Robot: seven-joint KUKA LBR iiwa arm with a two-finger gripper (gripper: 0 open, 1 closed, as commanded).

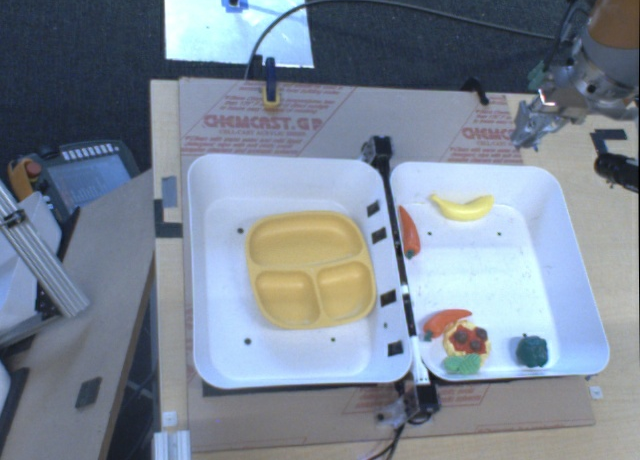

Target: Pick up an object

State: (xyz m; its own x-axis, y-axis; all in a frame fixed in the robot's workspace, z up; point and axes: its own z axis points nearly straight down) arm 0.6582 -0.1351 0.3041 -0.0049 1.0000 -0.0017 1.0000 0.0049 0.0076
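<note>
The right bin [560,248] holds several toy foods. A yellow banana [462,207] lies near its far wall and a red-orange chili [409,231] lies along its left wall. At the near edge are a red pepper [446,320], a pizza-like piece [466,340] with green trim, and a dark green broccoli [532,350]. My gripper [528,132] hangs above the bench just beyond the right bin's far right corner, high over the cardboard and apart from every object. Nothing is seen in it.
The left bin [215,248] holds a yellow three-compartment tray [305,268]. A black divider [392,258] with clips runs between the bins. A cable crosses the back, a yellow clamp [270,88] stands behind the left bin, and a pendant [85,178] lies at the left.
</note>
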